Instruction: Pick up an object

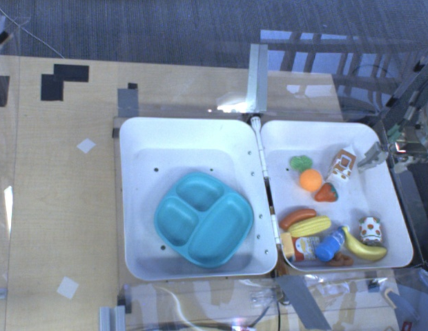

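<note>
As my claw (377, 156) hangs nearest it, target: small carton (342, 164)
Approach: descend square, clear of red toy (326, 192)
Grip state: cannot tell

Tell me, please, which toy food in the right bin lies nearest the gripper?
The small white carton, tilted at the bin's far right; the gripper is just beside it, while the other toys lie farther off.

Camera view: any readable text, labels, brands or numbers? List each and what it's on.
None can be read.
Small carton in the right bin: brown and white print, too blurred to read.
Packet at that bin's front: coloured label, too small to read.
Blue divided plate in the left bin: no markings visible.
</note>
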{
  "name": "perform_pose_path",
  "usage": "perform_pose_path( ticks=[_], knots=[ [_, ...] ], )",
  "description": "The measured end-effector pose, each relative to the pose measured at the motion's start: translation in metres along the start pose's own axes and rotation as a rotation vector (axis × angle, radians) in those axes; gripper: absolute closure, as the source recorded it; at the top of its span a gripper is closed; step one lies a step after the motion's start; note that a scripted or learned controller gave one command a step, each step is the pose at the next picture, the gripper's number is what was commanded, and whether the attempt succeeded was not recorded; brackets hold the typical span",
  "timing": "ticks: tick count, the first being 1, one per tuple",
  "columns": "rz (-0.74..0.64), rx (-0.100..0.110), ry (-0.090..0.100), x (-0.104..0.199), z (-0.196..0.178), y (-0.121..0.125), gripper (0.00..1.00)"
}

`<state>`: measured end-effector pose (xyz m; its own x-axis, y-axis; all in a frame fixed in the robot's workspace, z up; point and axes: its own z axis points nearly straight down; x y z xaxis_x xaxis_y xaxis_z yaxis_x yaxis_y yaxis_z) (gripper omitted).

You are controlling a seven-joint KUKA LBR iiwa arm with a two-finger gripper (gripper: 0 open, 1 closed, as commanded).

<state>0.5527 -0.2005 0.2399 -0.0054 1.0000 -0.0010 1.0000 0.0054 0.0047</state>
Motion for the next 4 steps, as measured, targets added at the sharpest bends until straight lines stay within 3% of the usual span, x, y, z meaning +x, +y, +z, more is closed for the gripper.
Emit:
perform_pose_path(
  ticks=[1,2,3,4],
  knots=[
    [0.296,0.001,0.001,0.005,0.116,0.037,0.0],
    [0.508,-0.012,-0.002,0.046,0.148,0.064,0.0],
    [0.396,-0.004,0.002,0.08,0.151,0.027,0.0],
    [0.303,0.002,0.002,0.116,0.148,-0.029,0.0]
  ],
)
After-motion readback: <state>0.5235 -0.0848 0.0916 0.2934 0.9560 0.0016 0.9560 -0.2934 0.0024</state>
